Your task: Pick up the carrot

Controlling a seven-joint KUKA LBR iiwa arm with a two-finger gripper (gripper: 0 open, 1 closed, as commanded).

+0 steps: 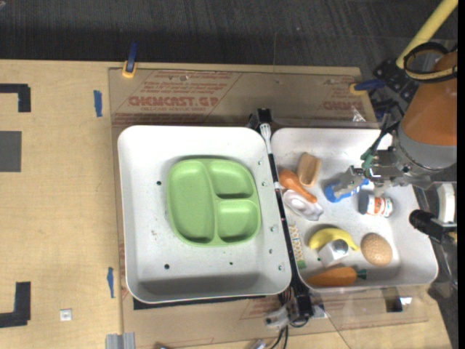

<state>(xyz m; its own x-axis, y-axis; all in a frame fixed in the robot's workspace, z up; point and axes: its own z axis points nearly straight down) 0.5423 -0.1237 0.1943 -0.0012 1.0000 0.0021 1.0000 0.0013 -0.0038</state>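
The carrot [336,275] lies along the near edge of the right bin [425,267], just below the banana [332,237] and beside a brown egg-shaped thing [376,249]. The tool [361,171] hangs over the bin's middle, well apart from the carrot; how wide it stands, I cannot tell. A green divided plate [213,200] sits in the left bin [145,217].

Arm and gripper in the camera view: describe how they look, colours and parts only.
The arm is a bulky rounded grey body with a broad orange band across it. Its wrist narrows to a dark gripper built of small black metal parts, with a touch of green on it. Black cables loop above the arm, and a yellow pole slants behind it. The jaws are too small to make out.
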